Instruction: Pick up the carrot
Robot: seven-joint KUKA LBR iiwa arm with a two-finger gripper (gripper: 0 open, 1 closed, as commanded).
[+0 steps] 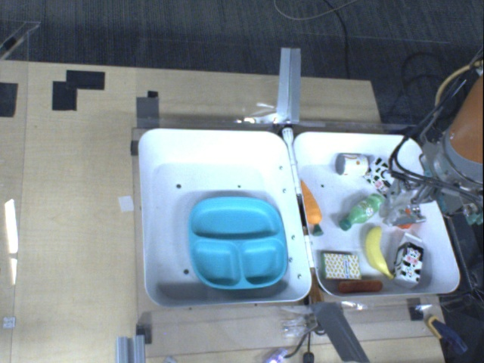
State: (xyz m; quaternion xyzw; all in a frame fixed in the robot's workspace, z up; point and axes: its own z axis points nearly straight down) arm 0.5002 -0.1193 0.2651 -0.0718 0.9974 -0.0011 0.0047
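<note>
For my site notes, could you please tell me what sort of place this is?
Probably a robot lab test bench: two white bins side by side on a wooden bench, toy food such as a carrot and banana, and loose cabling.

Carrot [310, 204] against right bin's [446, 278] left wall, beside green bottle [360, 211].

Orange carrot [310, 205], green bottle [361, 211], yellow banana [376, 251], blue tray [238, 241], white bins [159, 165].
</note>
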